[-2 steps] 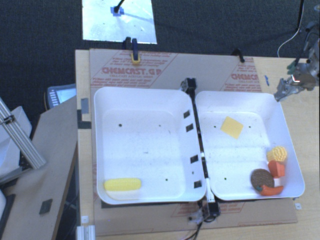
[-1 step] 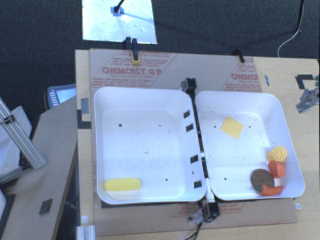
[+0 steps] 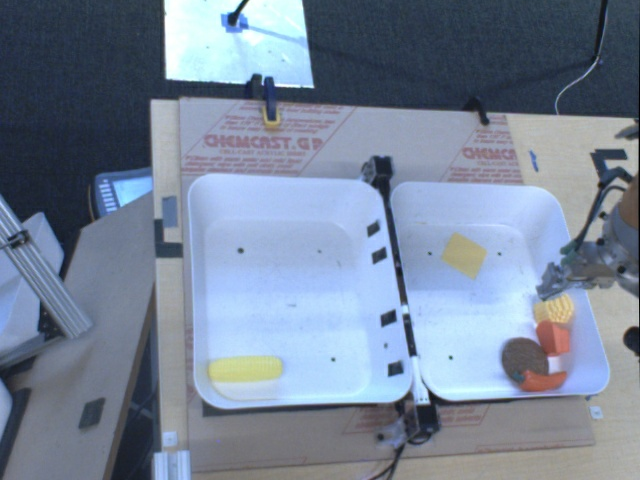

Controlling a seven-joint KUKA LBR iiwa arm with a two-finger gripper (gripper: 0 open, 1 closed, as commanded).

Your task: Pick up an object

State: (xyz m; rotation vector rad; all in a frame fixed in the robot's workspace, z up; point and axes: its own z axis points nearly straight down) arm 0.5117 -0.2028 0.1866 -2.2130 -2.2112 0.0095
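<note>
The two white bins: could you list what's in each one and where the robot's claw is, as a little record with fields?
left bin: one yellow corn-cob toy, near front-left corner
right bin: flat yellow square piece mid-bin; small yellow corn piece, orange-red block, brown round disc, orange carrot-like piece clustered at front-right
gripper: over right bin's right edge, just above the corn piece

Red "CHEMCAST GP" print on the brown board behind the bins, repeated partly at its right
</note>
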